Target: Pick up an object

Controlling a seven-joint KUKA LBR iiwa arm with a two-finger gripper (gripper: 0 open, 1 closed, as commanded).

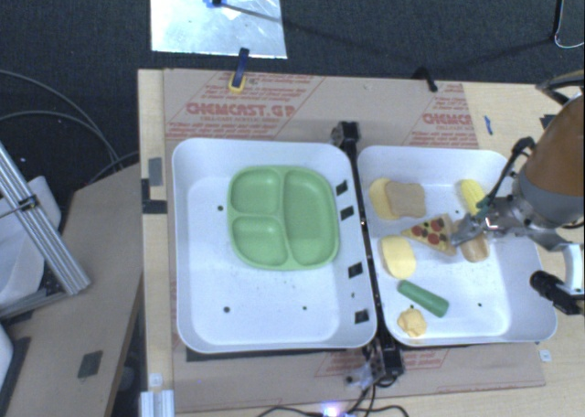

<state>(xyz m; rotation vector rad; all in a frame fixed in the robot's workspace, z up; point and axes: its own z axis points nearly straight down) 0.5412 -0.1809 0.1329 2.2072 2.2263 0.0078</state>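
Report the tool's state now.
Tool: low in the right bin, next to the pizza slice; open or closed cannot be told.

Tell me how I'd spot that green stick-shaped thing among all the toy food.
Look at the right-hand white bin, the one the arm reaches into. Near its front edge lies the green cylinder, slanted, between a pale yellow lump behind it and a smaller yellow piece in front. It is the sole green item in that bin.
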